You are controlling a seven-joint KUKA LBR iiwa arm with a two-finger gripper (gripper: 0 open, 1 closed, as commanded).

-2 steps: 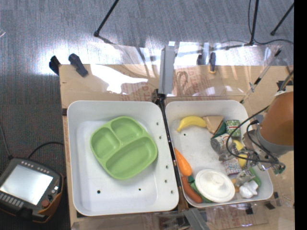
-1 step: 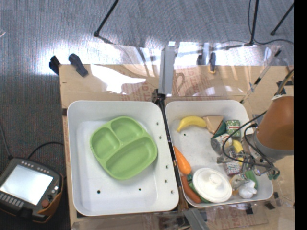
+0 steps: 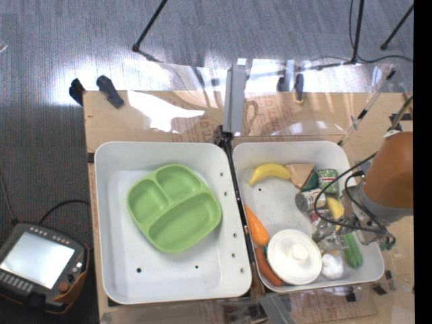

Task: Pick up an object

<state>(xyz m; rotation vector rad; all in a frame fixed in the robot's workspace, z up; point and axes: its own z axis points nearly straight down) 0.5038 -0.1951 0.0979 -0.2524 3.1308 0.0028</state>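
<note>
hovering gripper (image 3: 335, 229) sits just above the white lid (image 3: 294, 256).

Floor, lower left: tablet controller (image 3: 37, 262), screen lit, cabled.
Desk (image 3: 169, 117), far edge: two dark clamps (image 3: 108, 90).
Floor beyond: tripod legs (image 3: 152, 19).

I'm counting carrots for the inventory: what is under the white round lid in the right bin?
An orange carrot runs under the lid's left edge, its ends showing on either side. A second carrot lies just above, touching it. Anything else beneath the lid is covered.
</note>
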